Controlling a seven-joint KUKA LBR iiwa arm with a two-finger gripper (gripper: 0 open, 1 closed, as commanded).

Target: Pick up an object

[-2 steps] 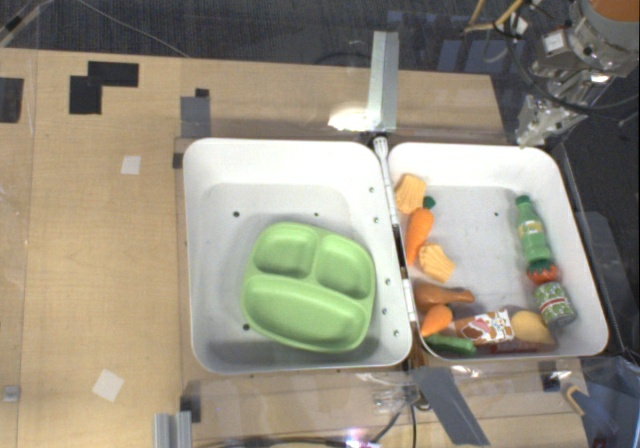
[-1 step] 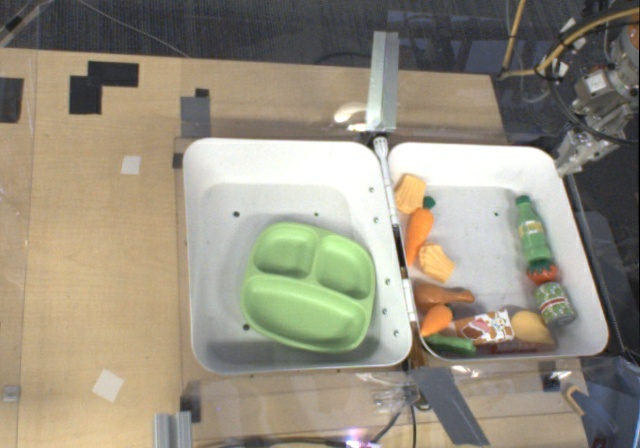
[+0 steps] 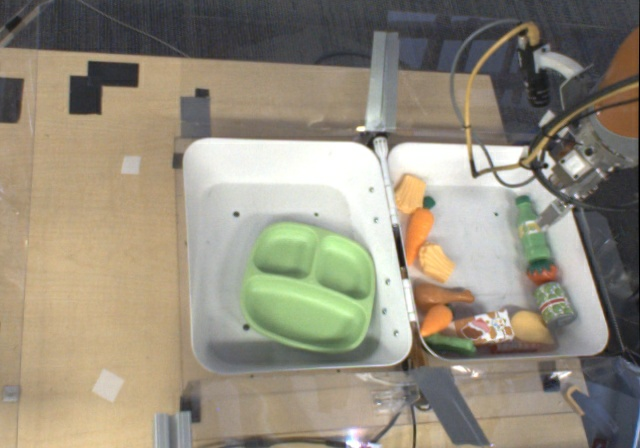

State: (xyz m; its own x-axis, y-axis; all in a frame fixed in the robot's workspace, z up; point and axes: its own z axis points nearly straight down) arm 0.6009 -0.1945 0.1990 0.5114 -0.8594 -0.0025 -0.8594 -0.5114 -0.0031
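Observation:
The right bin [image 3: 480, 226] holds toy food. An orange carrot [image 3: 420, 229] lies by its left wall, with a tan bread piece [image 3: 409, 193] above it and a ridged orange slice [image 3: 436, 262] below. Two green bottles [image 3: 527, 217] [image 3: 538, 256] lie along the right side, above a small jar [image 3: 557, 305]. A brown sausage [image 3: 444, 294], a red-labelled packet [image 3: 489, 328], a potato [image 3: 536, 328] and a green pepper [image 3: 452, 344] crowd the near edge. My gripper [image 3: 556, 210] hangs at the bin's right rim, just right of the upper green bottle, with nothing seen in its grasp.
The left bin [image 3: 215, 236] carries a green divided plate [image 3: 310, 284]. A metal divider [image 3: 380, 86] runs back from where the bins meet. Yellow and black cables [image 3: 480, 66] loop above the right bin's far edge. Wooden bench top [image 3: 90, 266] stretches to the left.

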